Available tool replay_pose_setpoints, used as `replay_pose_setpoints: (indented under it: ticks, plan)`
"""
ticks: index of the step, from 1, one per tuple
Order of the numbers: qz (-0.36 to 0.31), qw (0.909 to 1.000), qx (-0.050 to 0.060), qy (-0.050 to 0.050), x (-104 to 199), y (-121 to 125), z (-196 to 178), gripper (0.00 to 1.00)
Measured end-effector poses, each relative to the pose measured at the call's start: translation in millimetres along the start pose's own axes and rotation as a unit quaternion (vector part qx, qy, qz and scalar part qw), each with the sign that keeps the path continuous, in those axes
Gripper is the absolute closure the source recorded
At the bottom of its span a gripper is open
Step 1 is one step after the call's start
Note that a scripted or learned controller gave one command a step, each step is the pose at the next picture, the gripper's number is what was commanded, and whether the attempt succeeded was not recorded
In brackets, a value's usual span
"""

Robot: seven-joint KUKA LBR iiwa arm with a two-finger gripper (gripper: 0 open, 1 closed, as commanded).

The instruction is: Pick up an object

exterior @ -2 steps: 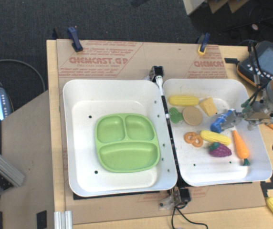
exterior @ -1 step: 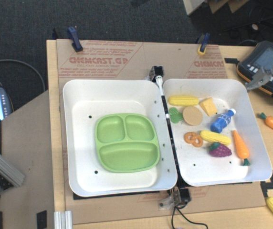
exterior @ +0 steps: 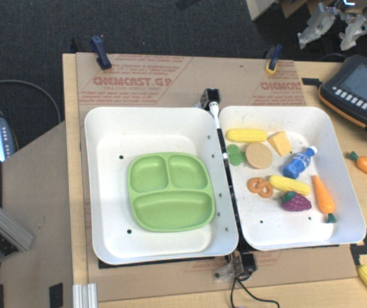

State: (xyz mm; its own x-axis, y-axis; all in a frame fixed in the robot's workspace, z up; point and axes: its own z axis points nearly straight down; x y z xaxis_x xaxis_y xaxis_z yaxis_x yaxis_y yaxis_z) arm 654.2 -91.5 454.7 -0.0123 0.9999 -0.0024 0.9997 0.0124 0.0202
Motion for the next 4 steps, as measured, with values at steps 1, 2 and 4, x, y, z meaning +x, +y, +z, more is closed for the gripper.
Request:
replay_pose_setpoints:
  ticks: [1,2,4]
  plan:
    - [0.000,1.0000,0.003,0.002,103,16,-87,0.00]
    - [0.002,0.9999,0.011,0.002,186,-4,-81,0.00]
    - [0.004,1.0000,0.006,0.001,183,-2,-103,1.00]
